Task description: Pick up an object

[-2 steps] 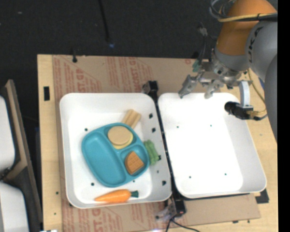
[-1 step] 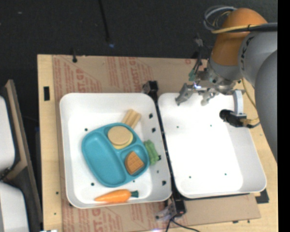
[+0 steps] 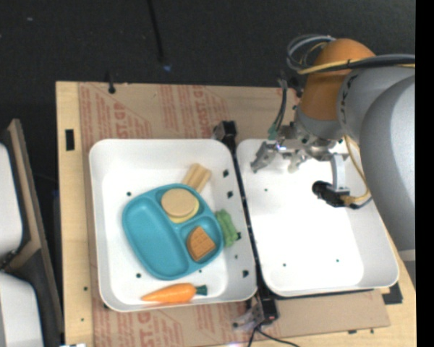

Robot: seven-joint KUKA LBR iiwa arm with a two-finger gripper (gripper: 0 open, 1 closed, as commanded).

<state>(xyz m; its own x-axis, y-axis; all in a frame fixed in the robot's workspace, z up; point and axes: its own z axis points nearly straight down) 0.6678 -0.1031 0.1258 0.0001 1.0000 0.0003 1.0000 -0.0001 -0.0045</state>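
Everything to grab lies left of me, in the other bin.
My fingers [image 3: 276,156] hang spread and bare over the right bin [image 3: 311,266]; the blue tray [image 3: 155,241], carrot [image 3: 175,293] sit across the divide.

Open floor across the right bin [image 3: 311,251]; left bin [image 3: 108,194] crowded by blue tray [image 3: 155,237], carrot [image 3: 173,293].

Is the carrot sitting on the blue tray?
No, the carrot lies on the floor of the left bin, just below the blue tray.
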